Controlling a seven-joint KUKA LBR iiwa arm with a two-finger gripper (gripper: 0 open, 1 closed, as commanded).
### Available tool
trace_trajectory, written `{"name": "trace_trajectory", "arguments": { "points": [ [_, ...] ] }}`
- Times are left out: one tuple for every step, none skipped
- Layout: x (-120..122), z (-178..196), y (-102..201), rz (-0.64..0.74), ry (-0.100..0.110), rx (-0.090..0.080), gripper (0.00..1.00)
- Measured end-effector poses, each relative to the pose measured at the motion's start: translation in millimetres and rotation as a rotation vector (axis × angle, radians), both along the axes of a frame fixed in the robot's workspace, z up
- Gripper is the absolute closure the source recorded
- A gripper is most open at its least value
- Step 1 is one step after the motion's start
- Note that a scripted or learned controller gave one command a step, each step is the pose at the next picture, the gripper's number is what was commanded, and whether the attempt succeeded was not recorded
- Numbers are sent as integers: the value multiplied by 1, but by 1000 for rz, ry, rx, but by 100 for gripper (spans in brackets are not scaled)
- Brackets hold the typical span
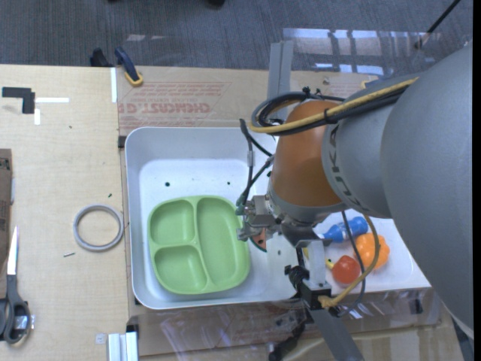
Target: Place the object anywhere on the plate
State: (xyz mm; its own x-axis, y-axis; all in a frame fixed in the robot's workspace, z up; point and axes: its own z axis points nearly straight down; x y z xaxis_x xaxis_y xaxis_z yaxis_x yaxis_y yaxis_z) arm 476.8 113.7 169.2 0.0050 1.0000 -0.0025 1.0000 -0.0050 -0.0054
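Note:
A light green plate (197, 243) with three compartments lies in the left white bin (140, 201), toward its front. My gripper (252, 228) hangs at the plate's right edge, over the divide between the two bins, and the orange wrist band and grey arm cover most of it. A small orange-red thing (260, 241) peeks out just under the gripper; I cannot tell whether it is held. Nothing lies in the plate's compartments.
The right bin holds a blue object (348, 229), an orange one (374, 251) and a red one (345, 269), partly behind the arm. A tape ring (98, 226) and scissors (13, 316) lie on the bench at left. Cables hang off the wrist.

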Motion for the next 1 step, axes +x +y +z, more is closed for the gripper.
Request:
{"name": "trace_trajectory", "arguments": {
  "points": [
    [72, 22, -47, 1, -3, 0, 100]
  ]
}}
